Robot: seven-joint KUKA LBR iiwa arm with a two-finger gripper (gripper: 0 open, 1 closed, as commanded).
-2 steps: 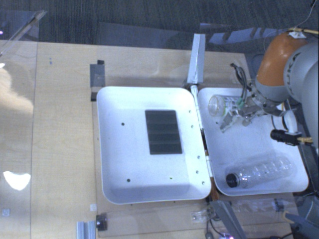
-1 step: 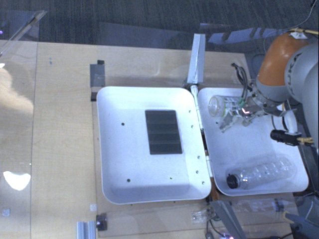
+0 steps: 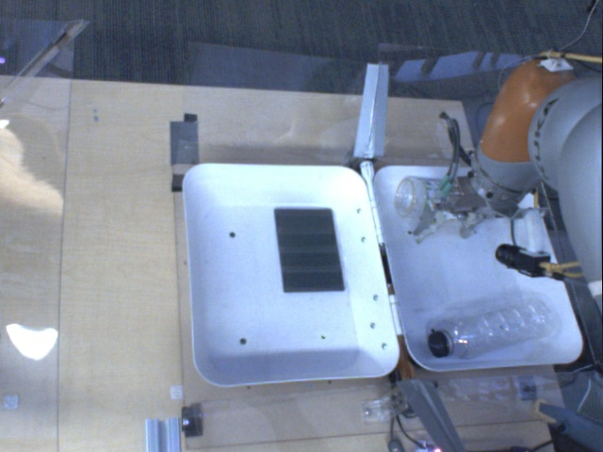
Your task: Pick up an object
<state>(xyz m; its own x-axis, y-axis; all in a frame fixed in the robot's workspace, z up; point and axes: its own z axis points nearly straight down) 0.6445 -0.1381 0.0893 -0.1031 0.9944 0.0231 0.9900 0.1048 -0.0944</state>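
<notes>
A clear plastic cup (image 3: 412, 196) lies on its side in the back left corner of the right bin (image 3: 471, 281). My gripper (image 3: 444, 228) hangs just right of and in front of the cup, open, with its pale fingertips (image 3: 421, 231) spread and nothing between them. A clear plastic bottle (image 3: 495, 328) with a black cap lies on its side along the front of the same bin. A flat dark rectangular pad (image 3: 308, 249) rests in the middle of the left bin (image 3: 217, 281).
A metal divider post (image 3: 370, 121) rises behind the gap between the two bins. The grey arm with its orange band (image 3: 516, 111) covers the right bin's back right corner. Bare wooden bench (image 3: 94, 252) lies left of the bins.
</notes>
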